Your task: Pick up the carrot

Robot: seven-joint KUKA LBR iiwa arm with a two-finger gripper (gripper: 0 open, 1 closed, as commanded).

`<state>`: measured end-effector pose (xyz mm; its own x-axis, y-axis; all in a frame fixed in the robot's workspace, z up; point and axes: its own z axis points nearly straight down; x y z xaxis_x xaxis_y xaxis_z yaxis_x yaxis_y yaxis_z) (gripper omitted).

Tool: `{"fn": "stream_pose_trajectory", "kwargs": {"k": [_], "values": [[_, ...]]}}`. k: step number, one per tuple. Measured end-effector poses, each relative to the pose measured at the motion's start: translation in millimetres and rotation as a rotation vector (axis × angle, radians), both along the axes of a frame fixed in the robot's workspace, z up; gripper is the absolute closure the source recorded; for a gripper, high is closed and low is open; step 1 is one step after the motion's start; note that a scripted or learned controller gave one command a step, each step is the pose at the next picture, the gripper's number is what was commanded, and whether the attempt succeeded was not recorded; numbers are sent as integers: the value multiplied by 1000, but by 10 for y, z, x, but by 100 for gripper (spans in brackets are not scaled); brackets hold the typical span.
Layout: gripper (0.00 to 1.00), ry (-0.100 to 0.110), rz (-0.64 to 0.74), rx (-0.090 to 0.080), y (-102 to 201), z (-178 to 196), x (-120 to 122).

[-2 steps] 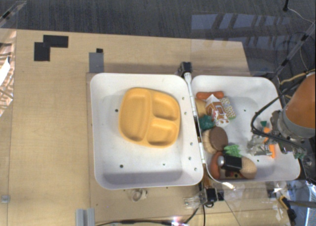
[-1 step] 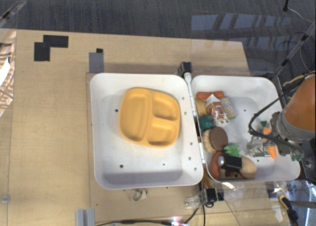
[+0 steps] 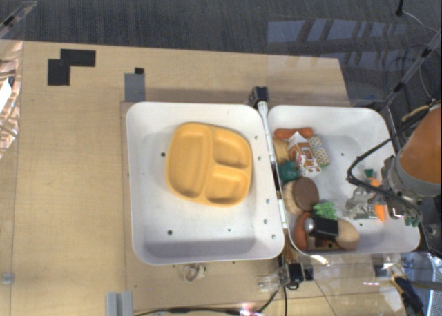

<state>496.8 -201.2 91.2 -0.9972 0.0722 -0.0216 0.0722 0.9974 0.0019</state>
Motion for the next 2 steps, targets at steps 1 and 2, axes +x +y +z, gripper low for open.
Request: {"fn": "stream_pose_trajectory", "kwargs": {"k": [1, 2], "values": [[0, 2, -238, 4, -16, -2, -20], [100, -11, -232, 1, -14, 127, 27]]}}
